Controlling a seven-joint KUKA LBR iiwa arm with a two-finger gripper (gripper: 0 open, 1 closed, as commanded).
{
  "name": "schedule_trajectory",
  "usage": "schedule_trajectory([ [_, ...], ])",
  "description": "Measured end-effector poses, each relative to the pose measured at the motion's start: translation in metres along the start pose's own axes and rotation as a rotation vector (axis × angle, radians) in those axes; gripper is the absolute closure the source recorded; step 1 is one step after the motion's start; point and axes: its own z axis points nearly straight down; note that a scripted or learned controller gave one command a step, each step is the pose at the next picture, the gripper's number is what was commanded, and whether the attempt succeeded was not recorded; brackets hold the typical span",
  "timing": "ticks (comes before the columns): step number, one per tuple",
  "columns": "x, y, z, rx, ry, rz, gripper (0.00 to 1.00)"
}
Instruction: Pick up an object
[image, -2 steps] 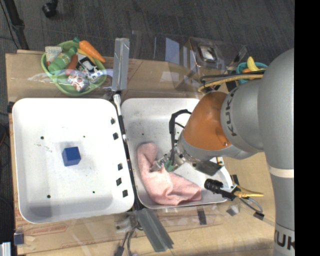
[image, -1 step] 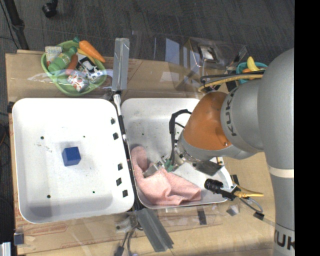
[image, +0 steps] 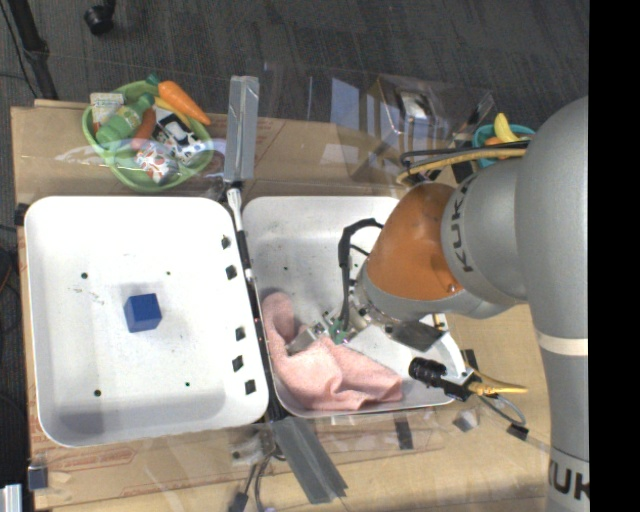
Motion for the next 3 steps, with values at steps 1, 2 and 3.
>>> schedule_trajectory([
  [1,0.000,0.001,-0.009,0.001,0.001,-0.003,1.00],
  [2,0.004,0.063,-0.129,0.001,-0.002,0.097,1.00],
  [3,0.021,0.038,-0.097,0.004,0.000,0.069,1.00],
])
